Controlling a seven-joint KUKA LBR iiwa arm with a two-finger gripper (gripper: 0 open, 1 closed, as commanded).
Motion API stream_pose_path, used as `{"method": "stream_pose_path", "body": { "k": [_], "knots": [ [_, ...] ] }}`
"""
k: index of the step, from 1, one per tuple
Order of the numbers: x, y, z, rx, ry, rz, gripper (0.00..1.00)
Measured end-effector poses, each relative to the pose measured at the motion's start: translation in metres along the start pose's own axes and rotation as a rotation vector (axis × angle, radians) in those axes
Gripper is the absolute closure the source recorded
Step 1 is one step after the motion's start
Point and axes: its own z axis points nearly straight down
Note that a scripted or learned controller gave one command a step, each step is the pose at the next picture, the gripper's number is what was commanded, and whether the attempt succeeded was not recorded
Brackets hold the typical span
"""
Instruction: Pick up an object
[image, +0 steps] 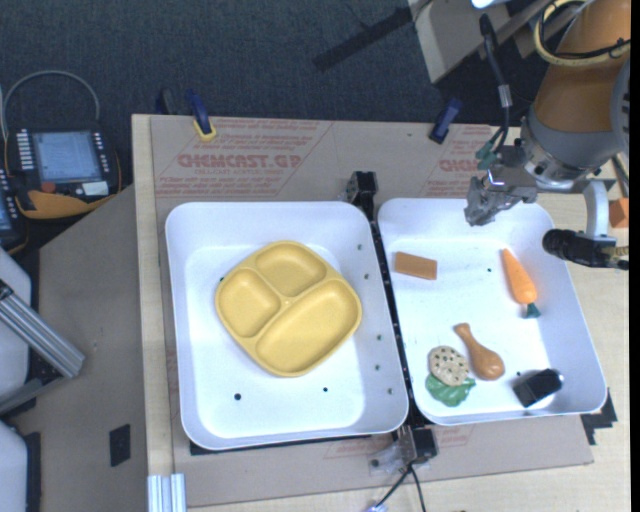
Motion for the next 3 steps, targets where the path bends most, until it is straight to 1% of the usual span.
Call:
{"method": "stream_pose_path", "body": {
  "k": [1, 2, 3],
  "knots": [
    [0.048, -0.017, 0.010, 0.000, -0.001, 0.001, 1.00],
    [0.107, -0.032, 0.016, 0.000, 0.000, -0.001, 1.00],
    [0.154, -0.036, 0.010, -0.004, -0.001, 0.000, 1.00]
  ]
}}
